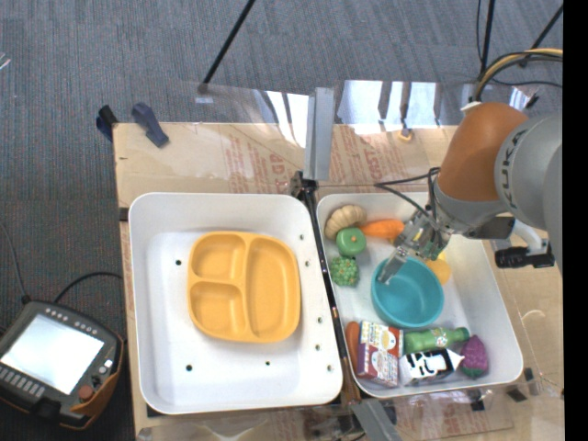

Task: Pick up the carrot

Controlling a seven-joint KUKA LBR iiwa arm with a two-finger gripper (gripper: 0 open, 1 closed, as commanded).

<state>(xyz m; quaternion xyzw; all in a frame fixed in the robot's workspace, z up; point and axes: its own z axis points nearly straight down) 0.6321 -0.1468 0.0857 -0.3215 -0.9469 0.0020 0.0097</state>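
Carrot lies in the right bin, beside the green apple. My gripper hangs over the teal bowl, spread, holding nothing; needs shifting toward the carrot.

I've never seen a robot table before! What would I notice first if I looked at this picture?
Probably the big yellow divided plate, lying alone in the left white bin. Next, the grey arm with its orange band, coming in from the right, its end effector hanging at the rim of a teal bowl in the crowded right bin. An orange carrot lies near the back of that bin, beside a green apple.
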